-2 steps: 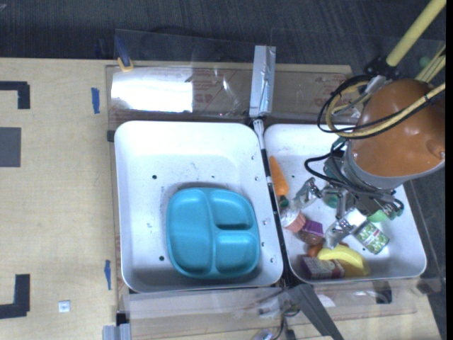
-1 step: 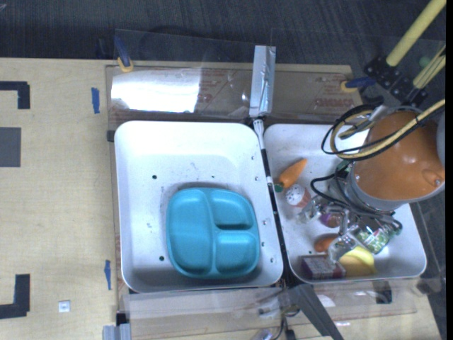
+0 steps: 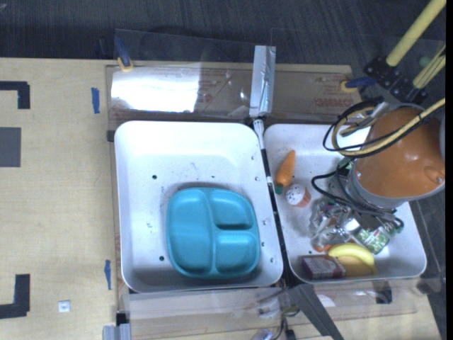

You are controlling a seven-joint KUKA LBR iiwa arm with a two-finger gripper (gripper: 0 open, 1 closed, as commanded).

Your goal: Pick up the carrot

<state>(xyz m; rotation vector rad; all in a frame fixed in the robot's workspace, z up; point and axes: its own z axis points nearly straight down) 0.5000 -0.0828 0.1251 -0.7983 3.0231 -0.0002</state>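
The carrot [image 3: 285, 168], orange with a green tip, lies near the left wall of the right bin [image 3: 311, 137]. My gripper [image 3: 328, 223] hangs low in that bin, to the right of and nearer than the carrot, over a clutter of small items. The orange band of the arm [image 3: 396, 163] sits above it and hides the wrist.
A blue divided plate [image 3: 212, 232] lies in the left bin [image 3: 141, 154]. In the right bin are a small white and orange item [image 3: 296, 195], a yellow banana [image 3: 352, 257], a dark brown block [image 3: 320, 266] and a green packet [image 3: 375, 238]. Black cables [image 3: 347, 129] loop behind the arm.
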